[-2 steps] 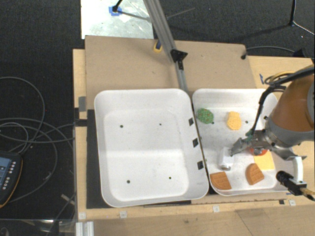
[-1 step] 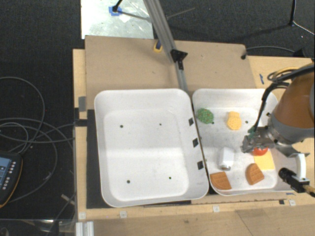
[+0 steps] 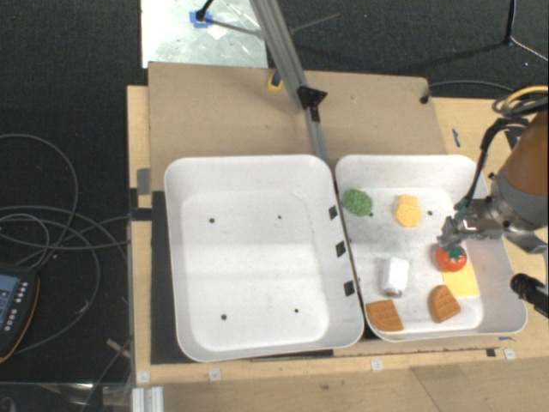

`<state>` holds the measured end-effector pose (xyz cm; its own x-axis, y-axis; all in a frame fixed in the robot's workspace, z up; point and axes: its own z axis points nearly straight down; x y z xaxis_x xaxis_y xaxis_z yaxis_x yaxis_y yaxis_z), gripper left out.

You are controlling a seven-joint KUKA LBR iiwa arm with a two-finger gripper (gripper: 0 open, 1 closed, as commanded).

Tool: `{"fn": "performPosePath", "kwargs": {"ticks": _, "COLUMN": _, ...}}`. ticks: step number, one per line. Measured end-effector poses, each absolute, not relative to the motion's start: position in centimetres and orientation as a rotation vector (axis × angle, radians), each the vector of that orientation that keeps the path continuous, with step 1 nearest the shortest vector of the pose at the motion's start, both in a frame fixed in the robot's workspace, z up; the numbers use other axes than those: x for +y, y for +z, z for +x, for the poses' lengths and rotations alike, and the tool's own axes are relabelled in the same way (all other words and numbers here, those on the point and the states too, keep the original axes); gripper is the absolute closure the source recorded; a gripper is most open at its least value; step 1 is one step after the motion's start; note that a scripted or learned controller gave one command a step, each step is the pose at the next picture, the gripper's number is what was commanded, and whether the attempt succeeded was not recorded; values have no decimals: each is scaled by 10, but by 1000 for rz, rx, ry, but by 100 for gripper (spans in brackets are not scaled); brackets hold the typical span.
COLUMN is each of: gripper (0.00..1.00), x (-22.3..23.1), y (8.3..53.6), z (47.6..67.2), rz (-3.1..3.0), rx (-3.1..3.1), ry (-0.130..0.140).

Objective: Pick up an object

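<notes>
The right bin (image 3: 429,166) holds several small objects. A red tomato-like piece (image 3: 451,259) lies near its right side, partly on a flat yellow slab (image 3: 466,282). My gripper (image 3: 456,233) hangs right over the red piece, at its upper edge, and the arm reaches in from the right. Elsewhere in the bin are a green lumpy piece (image 3: 357,202), a yellow piece (image 3: 408,211), a white cylinder (image 3: 395,274) and two orange-brown pieces (image 3: 385,316) (image 3: 443,304) at the front.
The left bin (image 3: 189,178) sits beside the right one, joined by black clips (image 3: 340,249). A grey pole (image 3: 287,50) slants in from the top to the bins' back edge. Cables lie on the floor at the left.
</notes>
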<state>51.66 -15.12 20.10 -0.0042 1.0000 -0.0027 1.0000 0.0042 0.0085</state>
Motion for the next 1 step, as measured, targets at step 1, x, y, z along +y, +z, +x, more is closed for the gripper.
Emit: {"fn": "performPosePath", "kwargs": {"ticks": 1, "gripper": 100, "x": -152, "y": 229, "z": 518, "rz": 2213, "rx": 2223, "ry": 4}}
